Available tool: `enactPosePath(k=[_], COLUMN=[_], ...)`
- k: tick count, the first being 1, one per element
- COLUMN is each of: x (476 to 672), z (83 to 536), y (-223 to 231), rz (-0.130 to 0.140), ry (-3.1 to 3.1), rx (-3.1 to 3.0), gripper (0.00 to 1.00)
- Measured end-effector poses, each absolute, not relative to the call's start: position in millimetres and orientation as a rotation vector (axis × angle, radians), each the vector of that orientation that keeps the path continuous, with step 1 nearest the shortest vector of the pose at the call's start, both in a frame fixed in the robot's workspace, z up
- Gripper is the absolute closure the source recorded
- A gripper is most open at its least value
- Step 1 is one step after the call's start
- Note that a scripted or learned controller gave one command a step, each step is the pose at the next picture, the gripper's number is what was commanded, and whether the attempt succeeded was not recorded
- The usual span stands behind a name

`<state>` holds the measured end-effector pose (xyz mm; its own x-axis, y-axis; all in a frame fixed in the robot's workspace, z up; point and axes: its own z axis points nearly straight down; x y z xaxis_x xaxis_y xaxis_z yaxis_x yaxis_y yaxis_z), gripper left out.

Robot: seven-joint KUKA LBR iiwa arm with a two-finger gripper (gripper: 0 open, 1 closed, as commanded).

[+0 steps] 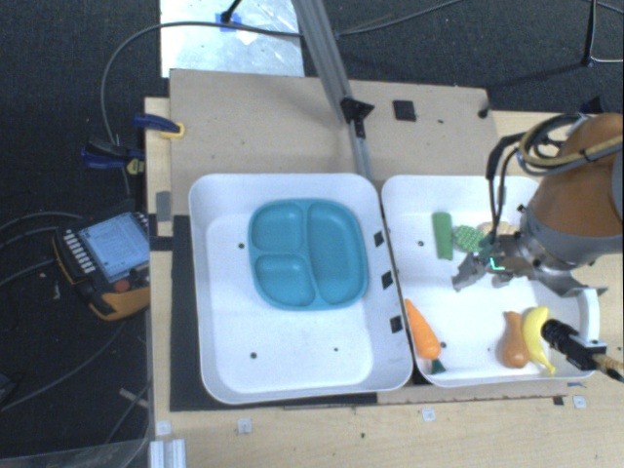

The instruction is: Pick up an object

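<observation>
Tabletop seen w/ two white bins side by side: left bin, right bin. Blue divided plate is set in upper-centre of left bin. Arm is reached in from 3 o'clock; claw is poised over middle of right bin, fingers seen slightly apart, nothing visible btwn them. Green block lies at approx. 10 o'clock of claw, near it; a green patterned item sits just beside, partly hidden by claw. Carrot lies at 7 o'clock of claw, along bin's left wall. Banana and an orange-brown item are found touching, at 4 o'clock of claw, near bin's lower right corner.
</observation>
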<state>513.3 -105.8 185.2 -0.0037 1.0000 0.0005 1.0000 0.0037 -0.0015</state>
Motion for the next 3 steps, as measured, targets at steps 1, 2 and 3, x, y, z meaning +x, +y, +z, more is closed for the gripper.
enactPosePath(k=[1, 2, 3], x=[513.9, 506.6, 508.4], z=[186, 128, 85], y=[-106, -111, -111], rz=[-0.001, 0.003, -0.005], ry=[-2.226, -2.22, -2.224], rx=[-2.217, -2.219, -2.222], gripper=[0.0, 0.0, 0.0])
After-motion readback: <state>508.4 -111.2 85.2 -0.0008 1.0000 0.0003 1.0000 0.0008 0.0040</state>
